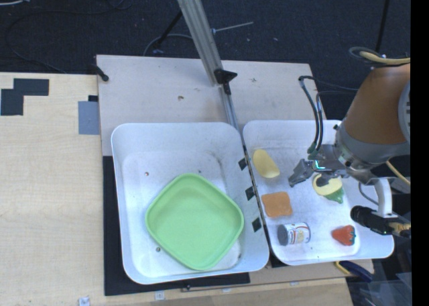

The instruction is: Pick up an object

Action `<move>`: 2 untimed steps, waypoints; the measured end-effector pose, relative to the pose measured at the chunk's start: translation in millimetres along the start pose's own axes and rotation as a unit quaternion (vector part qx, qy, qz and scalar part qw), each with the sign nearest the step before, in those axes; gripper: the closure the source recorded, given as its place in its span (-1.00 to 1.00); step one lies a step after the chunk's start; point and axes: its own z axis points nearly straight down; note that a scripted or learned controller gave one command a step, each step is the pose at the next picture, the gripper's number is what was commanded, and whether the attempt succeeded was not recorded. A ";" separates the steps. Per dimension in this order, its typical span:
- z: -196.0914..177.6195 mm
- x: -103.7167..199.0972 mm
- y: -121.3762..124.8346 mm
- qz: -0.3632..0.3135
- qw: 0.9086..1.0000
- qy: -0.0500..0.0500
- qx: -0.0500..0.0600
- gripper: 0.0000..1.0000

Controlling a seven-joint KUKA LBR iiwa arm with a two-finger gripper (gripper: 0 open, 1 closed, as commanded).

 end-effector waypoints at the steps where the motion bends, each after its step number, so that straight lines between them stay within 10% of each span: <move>1: 0.0 0.0 0.0 0.000 1.000 0.000 0.000 -1.00; 2: 60.8 1.1 5.3 0.000 1.000 0.000 0.002 -1.00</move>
